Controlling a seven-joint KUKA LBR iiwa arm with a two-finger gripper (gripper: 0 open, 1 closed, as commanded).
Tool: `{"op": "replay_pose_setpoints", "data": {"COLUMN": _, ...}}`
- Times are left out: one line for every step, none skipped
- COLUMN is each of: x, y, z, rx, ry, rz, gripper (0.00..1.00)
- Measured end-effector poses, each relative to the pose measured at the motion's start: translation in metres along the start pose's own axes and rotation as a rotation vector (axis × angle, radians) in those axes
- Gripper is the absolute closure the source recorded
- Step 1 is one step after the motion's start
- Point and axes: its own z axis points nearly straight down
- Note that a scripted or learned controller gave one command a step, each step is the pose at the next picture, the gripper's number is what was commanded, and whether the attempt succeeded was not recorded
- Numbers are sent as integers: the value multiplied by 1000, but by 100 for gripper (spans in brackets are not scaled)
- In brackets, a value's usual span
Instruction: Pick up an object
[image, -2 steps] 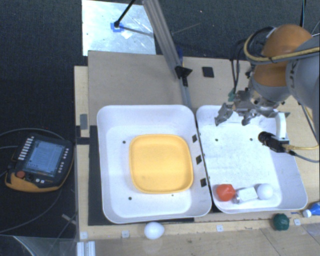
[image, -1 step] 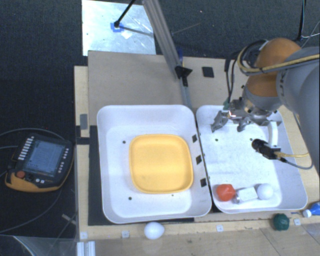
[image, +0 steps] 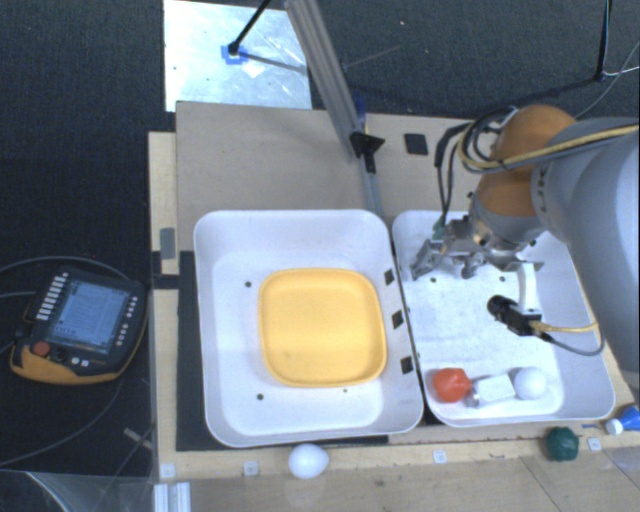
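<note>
Red and probably soft, the small ball (image: 450, 384) in the right bin's (image: 590, 400) near corner, touching a white block (image: 492, 389), looks light and squashy, so I would pinch its middle, though my gripper (image: 452, 255) hangs well apart, its state unclear.

Two bins are set side by side on the bench (image: 250, 150). A plate (image: 322, 327) is held in the left bin (image: 225, 400). In the right bin (image: 590, 390), three small objects (image: 490, 385) are grouped at 6 o'clock, the tool (image: 452, 256) at 11 o'clock.
</note>
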Motion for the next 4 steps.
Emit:
{"op": "replay_pose_setpoints", "data": {"x": 0, "y": 2, "z": -13, "rx": -6, "ry": 0, "rz": 0, "gripper": 100}}
{"op": "replay_pose_setpoints", "data": {"x": -6, "y": 8, "z": -73, "rx": -9, "ry": -1, "rz": 0, "gripper": 100}}
{"op": "replay_pose_setpoints", "data": {"x": -6, "y": 9, "z": -111, "rx": -8, "ry": -1, "rz": 0, "gripper": 100}}
{"op": "replay_pose_setpoints", "data": {"x": 48, "y": 4, "z": -125, "rx": -5, "ry": 1, "rz": -4, "gripper": 100}}
